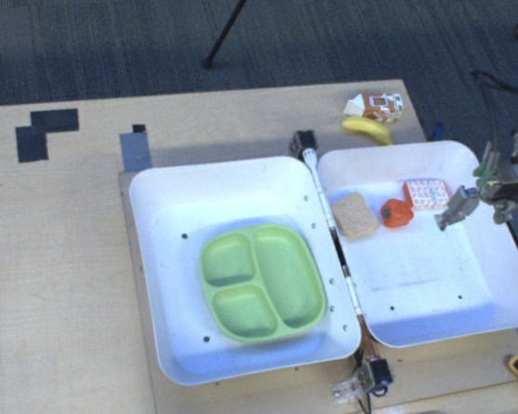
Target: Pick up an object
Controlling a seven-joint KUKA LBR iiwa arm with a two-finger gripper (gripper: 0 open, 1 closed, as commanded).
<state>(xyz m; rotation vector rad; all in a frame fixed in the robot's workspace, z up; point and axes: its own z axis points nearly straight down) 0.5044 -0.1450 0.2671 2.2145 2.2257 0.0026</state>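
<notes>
jaws (472, 203) look apart and empty by the right bin's (441, 319) rim; red pepper (395, 214) could roll off sideways

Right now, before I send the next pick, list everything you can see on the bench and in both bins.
divided plate: 1, light green, three compartments, in the left bin
left bin: 1, white, shallow, holds the plate
right bin: 1, white, shallow, holds three small things near its far side
bread slice: 1, tan, right bin, far left part
red toy vegetable: 1, red with a green top, right bin, beside the bread slice
small packet: 1, white with a red pattern, right bin, right of the red toy vegetable
banana: 1, yellow, on the bench beyond the right bin
small box: 1, white and orange, on the bench next to the banana
gripper: 1, grey, over the right bin's right side, close to the small packet
</notes>
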